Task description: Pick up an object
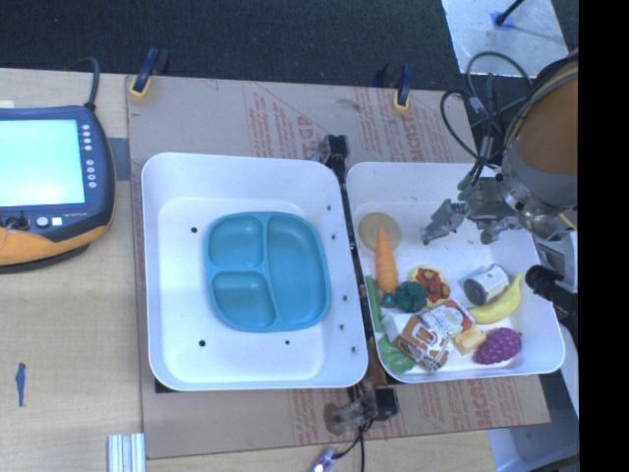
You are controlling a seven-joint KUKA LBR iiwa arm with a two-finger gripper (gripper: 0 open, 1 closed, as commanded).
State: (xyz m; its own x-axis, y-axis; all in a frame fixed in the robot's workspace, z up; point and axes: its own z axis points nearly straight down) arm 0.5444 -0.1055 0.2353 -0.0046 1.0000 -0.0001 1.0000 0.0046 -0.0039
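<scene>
a tan bench [69, 362] topped with a sheet of brown cardboard [246, 126] fills most of the frame, with dark floor along the top edge and a screen pendant [49, 180] with an orange underside at the far left. two white bins sit side by side on the cardboard: the left bin [167, 264] holds only a blue divided plate [265, 268] at its middle, with bare white floor all round it. the right bin [550, 352] has its toys crowded in the lower half: an orange carrot [386, 262] upright near the left wall, a tan disc [378, 230] above it, a green pea pod [388, 347] along the lower left edge, a snack packet [432, 334], a banana [501, 303] and a purple grape bunch [498, 345] at the lower right. the gripper [447, 219] hangs over the bin's open upper part, reaching in from the right; its fingers stand apart with nothing between them, well clear of the toys.
</scene>
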